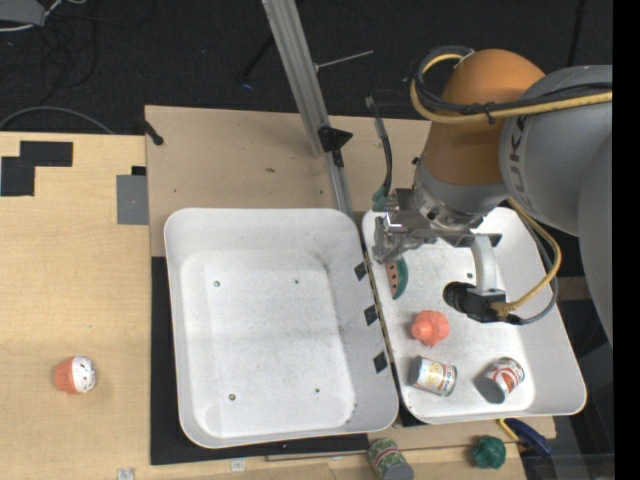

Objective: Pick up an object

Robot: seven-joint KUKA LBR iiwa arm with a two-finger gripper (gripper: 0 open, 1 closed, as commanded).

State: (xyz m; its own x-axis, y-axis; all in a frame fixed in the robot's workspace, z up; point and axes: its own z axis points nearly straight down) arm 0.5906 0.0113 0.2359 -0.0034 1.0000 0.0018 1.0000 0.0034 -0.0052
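Note:
My gripper [390, 250] hangs over the left edge of the right bin [545, 368], close to the wall between the two bins. Just below it lies a small watermelon-slice toy [400, 278], red with a green rim; whether the gripper touches it is hidden. Further forward in the same bin are an orange-red lumpy toy [430, 327], a small can on its side [433, 376] and a red and white can [501, 378].
The left bin [260, 328] sits beside the right one. An aluminium rail [300, 68] slants up behind the bins. A red and white ball [75, 375] lies on the bench far left. A can [385, 457] and a green toy [489, 452] lie before the bins.

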